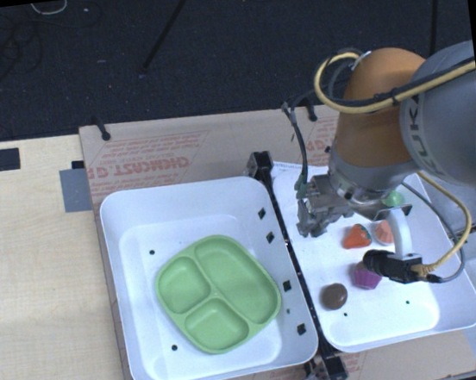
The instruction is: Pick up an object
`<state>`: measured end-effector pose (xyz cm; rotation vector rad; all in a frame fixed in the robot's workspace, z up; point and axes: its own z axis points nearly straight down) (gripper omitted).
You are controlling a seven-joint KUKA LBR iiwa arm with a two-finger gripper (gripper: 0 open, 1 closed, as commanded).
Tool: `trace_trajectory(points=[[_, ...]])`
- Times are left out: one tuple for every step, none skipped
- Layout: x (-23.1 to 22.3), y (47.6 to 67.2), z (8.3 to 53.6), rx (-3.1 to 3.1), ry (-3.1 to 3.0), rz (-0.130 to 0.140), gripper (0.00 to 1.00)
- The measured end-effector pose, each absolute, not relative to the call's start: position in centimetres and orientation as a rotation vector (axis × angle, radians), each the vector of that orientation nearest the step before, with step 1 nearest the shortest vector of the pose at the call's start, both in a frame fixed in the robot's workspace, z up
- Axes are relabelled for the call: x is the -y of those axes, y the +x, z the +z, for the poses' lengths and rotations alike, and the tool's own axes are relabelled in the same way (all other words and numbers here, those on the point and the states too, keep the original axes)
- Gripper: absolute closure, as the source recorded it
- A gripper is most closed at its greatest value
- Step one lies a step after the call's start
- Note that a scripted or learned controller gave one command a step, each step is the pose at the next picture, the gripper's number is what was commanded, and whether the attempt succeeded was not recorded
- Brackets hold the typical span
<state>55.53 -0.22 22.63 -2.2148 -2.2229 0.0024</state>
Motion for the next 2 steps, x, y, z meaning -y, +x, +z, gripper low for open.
trace_trajectory(points=[[-4.7,55.2,23.6,2.224,-2.215,0.001,1.0],[-10.0,54.4,24.2,2.224,-2.214,0.001,1.0]])
